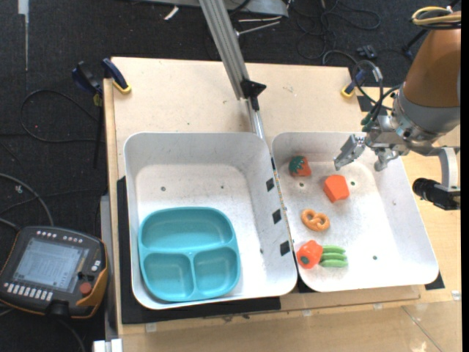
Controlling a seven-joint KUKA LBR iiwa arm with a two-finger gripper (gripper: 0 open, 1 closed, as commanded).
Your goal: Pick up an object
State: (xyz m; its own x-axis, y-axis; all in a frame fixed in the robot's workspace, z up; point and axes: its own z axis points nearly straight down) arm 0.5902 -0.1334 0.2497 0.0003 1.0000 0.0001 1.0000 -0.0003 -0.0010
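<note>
Going from the left, the blue tray (189, 253) is lying in the left bin (146, 152), and nothing is being carried yet, so I judge the task is only at its beginning. In the right bin (403, 226) the strawberry (299, 167), the pretzel (315, 219), the carrot (320, 255) and the orange block (336, 188) are all resting on the floor. The gripper (364, 155) is hanging above the bin's upper part, fingers apart and holding nothing, near the orange block but not touching it. The arm (432, 79) is reaching in from the right, bending down at the wrist.
</note>
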